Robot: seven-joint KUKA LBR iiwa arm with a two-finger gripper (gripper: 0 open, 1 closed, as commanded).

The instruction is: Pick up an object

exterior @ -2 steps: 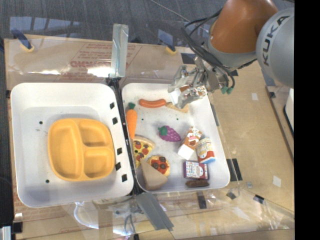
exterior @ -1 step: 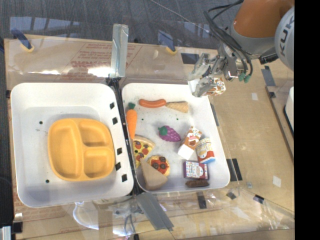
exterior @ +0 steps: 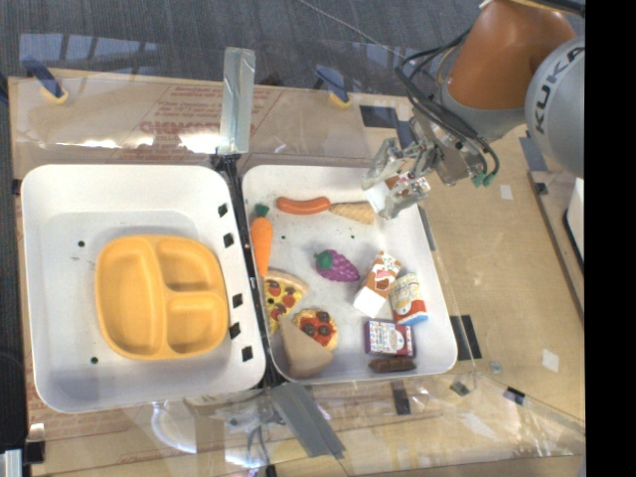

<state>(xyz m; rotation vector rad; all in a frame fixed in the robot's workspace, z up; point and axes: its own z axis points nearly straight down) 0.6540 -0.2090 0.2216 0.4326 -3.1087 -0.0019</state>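
My gripper (exterior: 399, 182) hangs over the far right corner of the right bin (exterior: 445, 318), just right of a cone-shaped toy (exterior: 350, 211). A small reddish patch shows at the gripper, too unclear to tell whether it is an object. In the right bin lie a sausage (exterior: 303, 205), an orange carrot (exterior: 260, 246), purple grapes (exterior: 337, 265), a pizza slice (exterior: 281, 299), a second pizza wedge (exterior: 313, 334), a small carton (exterior: 381, 274), a little bottle (exterior: 407, 299), a purple box (exterior: 388, 339) and a brown bar (exterior: 391, 364).
The left bin (exterior: 50, 197) holds a yellow divided tray (exterior: 161, 294). A grey taped divider (exterior: 237, 102) runs up between the bins. The arm's orange band (exterior: 502, 53) and cables sit at the upper right, above the bench.
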